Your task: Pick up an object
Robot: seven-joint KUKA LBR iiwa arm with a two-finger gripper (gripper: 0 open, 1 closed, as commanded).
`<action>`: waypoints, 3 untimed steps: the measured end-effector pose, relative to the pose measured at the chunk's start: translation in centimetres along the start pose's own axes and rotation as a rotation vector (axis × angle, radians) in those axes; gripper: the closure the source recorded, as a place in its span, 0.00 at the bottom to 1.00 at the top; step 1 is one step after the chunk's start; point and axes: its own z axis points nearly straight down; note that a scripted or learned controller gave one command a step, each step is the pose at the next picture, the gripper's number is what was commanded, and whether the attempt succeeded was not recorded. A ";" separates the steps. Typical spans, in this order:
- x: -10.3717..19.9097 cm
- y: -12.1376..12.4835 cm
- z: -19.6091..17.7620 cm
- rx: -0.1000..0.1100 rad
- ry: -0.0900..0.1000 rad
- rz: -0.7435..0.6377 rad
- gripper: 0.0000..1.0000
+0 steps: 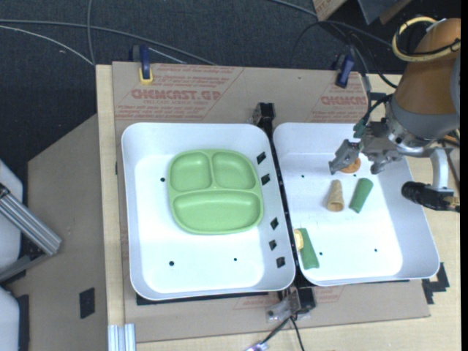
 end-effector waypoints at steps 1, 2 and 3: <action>0.0 0.3 -0.7 -0.014 -0.002 -0.003 0.00; 0.6 1.0 4.0 -0.010 -0.001 -0.004 0.00; 0.1 0.1 9.6 -0.007 -0.001 -0.001 0.00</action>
